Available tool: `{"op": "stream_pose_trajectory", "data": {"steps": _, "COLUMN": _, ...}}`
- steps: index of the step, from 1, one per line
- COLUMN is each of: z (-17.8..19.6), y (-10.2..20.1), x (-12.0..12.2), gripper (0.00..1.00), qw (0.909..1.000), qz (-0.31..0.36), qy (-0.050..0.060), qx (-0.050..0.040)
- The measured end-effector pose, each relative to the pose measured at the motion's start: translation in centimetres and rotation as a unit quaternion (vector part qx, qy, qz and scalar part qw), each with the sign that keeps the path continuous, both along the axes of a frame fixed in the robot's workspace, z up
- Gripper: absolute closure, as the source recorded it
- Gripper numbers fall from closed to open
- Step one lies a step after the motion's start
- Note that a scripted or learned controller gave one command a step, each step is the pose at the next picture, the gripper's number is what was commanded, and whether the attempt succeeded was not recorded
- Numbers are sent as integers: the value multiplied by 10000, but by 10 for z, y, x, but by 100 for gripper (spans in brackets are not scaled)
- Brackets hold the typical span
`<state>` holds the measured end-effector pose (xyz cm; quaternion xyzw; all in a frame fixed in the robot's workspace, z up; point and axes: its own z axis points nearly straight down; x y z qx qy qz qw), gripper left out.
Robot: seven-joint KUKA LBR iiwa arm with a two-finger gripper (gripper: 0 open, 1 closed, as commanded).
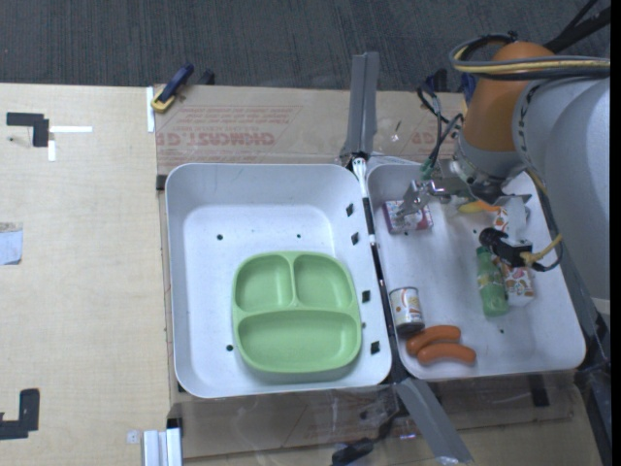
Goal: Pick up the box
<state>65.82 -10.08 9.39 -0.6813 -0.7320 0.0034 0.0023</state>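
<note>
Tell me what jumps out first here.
A green divided plate sits in the left bin. The grey arm with its orange band reaches into the right bin, its pincer right over a small box near the back; a can and sausages lie in front.

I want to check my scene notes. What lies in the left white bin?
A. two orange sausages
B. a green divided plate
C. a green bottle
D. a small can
B: the green divided plate sits alone in the left bin, while the sausages, can and green bottle lie in the right bin.
</note>
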Motion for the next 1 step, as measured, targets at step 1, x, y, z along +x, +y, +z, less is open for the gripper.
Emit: {"op": "stream_pose_trajectory", "data": {"steps": 1, "z": 9, "y": 0, "x": 2, "gripper": 100, "qw": 10000, "qz": 15, "qy": -26, "qx": -2}}
